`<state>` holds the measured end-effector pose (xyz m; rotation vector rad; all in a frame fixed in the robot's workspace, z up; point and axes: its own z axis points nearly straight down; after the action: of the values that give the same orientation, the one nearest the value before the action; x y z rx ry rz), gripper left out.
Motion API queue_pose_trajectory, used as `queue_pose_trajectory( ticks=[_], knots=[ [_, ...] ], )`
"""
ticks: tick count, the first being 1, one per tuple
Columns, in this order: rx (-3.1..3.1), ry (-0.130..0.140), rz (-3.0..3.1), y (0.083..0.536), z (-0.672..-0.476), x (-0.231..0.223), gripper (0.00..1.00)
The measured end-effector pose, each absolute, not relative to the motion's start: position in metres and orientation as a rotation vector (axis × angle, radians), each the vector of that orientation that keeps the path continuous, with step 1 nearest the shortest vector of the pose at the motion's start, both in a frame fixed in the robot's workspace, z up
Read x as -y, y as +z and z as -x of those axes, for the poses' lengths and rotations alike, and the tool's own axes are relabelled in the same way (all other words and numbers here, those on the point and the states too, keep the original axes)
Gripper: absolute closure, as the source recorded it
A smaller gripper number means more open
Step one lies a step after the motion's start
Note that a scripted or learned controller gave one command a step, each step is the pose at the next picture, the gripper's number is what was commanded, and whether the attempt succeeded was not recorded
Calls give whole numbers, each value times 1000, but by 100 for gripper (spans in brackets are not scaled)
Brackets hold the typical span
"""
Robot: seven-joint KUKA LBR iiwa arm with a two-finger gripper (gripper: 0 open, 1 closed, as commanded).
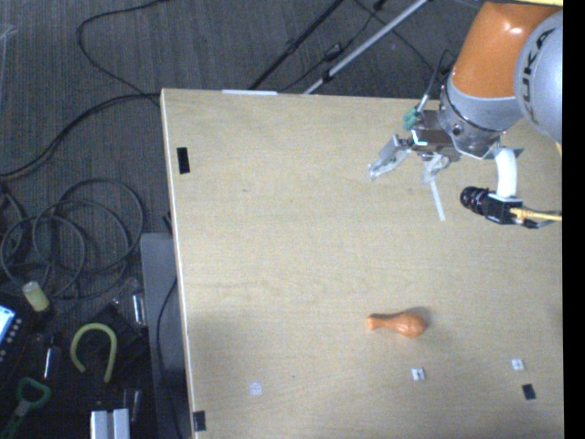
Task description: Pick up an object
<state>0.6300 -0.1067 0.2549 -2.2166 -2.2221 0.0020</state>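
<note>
An orange pear-shaped object (398, 323) lies on the tan bench top (274, 245), low and right of the middle, its narrow end pointing left. My gripper (409, 179) hangs in the upper right, well above and behind the orange object, with nothing between its fingers. The two thin fingers (386, 161) are spread apart, one reaching left and one pointing down. The arm's orange band (494, 39) shows above the wrist at the top right.
Small dark and white markers (418, 373) dot the bench near the front right, and a black tab (183, 160) sits by the left edge. Cables (73, 236) and tools lie on the floor to the left. A black cable plug (489, 202) hangs by the wrist.
</note>
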Motion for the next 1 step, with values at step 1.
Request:
queue_pose_trajectory(
  ticks=[1],
  knots=[
    [2235,7,2209,228,-668,179,0]
  ],
)
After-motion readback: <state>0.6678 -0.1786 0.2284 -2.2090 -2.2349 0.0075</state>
